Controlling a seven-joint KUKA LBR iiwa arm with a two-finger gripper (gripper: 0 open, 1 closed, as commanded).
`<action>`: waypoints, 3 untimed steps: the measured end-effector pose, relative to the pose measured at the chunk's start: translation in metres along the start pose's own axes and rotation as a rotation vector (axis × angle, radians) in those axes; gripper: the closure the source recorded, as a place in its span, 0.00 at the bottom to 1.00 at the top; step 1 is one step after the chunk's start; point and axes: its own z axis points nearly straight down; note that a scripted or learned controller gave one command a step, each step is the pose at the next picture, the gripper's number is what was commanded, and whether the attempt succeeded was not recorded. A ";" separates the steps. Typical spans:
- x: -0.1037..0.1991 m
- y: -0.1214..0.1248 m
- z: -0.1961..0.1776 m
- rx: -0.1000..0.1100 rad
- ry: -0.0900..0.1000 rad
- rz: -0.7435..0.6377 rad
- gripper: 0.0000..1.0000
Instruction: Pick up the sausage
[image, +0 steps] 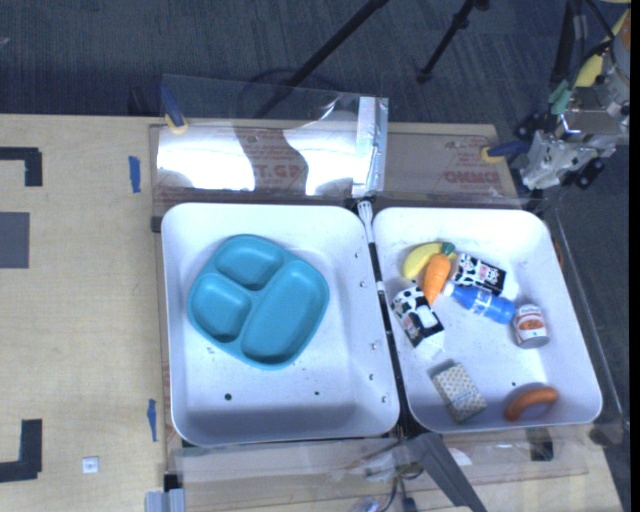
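Sausage (530, 401): front right corner of right bin (575, 300), lying flat, apart from box (458, 389).
Feel: likely light, smooth, rounded; may roll.
Hold: across its middle.
Gripper (560, 150): beyond bin, opening unreadable.

The gripper (560, 160) is hanging at the upper right of the camera view, beyond the far right corner of the counter and clear of it. Its pale metal body is sitting tilted, with cabling and a yellow part showing above it at the frame's edge. The jaws are pointing down and to the left; their spacing is too small and cluttered to read.
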 end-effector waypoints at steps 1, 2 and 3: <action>0.000 0.001 -0.011 -0.004 -0.002 -0.002 1.00; 0.000 0.002 -0.022 -0.009 -0.005 -0.004 1.00; 0.001 0.003 -0.032 -0.013 -0.007 -0.006 1.00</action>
